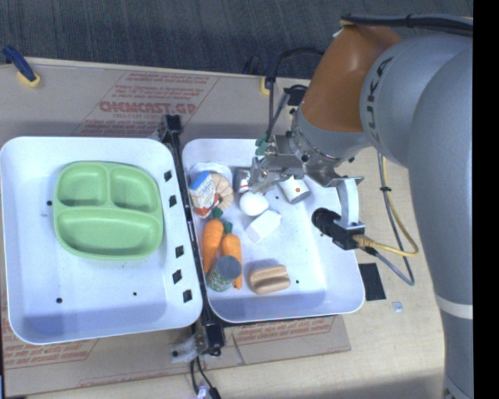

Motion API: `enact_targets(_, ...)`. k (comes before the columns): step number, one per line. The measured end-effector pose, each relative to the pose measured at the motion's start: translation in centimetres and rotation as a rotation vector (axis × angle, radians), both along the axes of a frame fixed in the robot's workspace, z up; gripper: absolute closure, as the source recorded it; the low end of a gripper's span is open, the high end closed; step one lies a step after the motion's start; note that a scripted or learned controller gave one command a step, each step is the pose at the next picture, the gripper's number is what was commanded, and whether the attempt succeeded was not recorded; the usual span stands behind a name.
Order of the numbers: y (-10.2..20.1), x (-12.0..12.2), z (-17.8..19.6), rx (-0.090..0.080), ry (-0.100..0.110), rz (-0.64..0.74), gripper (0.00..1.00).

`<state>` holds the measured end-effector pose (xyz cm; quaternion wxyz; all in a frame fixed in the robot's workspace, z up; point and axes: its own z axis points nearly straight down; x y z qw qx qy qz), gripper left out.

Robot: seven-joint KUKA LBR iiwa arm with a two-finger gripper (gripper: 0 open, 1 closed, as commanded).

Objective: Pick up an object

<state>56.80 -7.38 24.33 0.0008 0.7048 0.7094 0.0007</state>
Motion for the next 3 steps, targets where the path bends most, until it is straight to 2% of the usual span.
enact_targets(1,-1.5,-7.5,-0.9,-0.001,0.004,-0.001,1.00)
enact_targets(2,-1.5,-7.4,-0.9,-0.001,0.004,-0.001,0.00)
enact_targets(3,-3.6,-4.8,-12.7,0.000,0.008,0.000,0.00)
